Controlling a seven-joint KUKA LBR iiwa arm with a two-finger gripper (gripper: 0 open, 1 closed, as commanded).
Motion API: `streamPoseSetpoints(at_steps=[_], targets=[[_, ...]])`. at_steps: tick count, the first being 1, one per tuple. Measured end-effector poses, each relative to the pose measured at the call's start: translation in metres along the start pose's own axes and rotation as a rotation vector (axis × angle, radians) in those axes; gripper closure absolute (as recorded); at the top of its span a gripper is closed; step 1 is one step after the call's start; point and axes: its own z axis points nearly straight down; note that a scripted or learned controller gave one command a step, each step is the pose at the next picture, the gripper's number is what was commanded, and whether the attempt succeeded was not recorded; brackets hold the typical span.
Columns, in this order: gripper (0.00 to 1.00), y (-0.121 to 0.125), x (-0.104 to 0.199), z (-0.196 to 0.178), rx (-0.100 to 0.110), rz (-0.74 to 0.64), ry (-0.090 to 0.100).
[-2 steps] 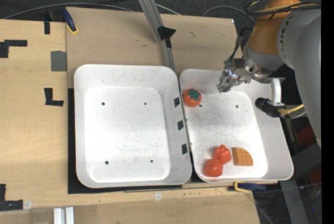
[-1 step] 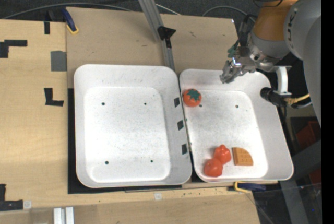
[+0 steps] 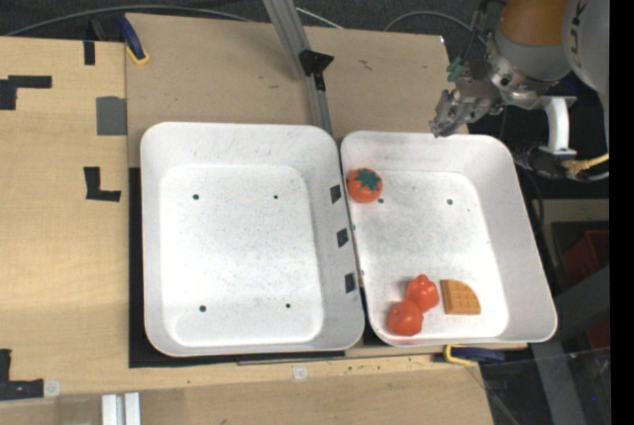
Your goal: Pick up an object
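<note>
- Gripper (image 3: 448, 119) hangs over the far rim of the right bin (image 3: 495, 154), near its far-right corner; fingers point down, look close together w/ nothing seen between them, though how far apart can't be told at this res.
- Arm (image 3: 550, 2), grey w/ orange band, comes in from the right, above the right bin's far-right corner.
- Toy tomato (image 3: 364, 184) w/ green top: inside right bin, at far-left corner, near the wall shared w/ the other bin, well apart from gripper.
- Red toy pepper (image 3: 421, 291): right bin, near edge, about mid-width.
- Red round toy (image 3: 403, 318): touching the pepper on its near-left side, close to right bin's near wall.
- Tan waffle-like piece (image 3: 460, 297): just right of the pepper.
- Left bin (image 3: 158, 245): abuts right bin's left side.
</note>
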Motion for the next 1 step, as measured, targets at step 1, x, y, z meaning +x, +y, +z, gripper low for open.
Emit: streamPoseSetpoints(at_steps=[1], targets=[[1.00, -0.0055, 0.0470, 0.0091, 0.008, -0.003, 0.001]])
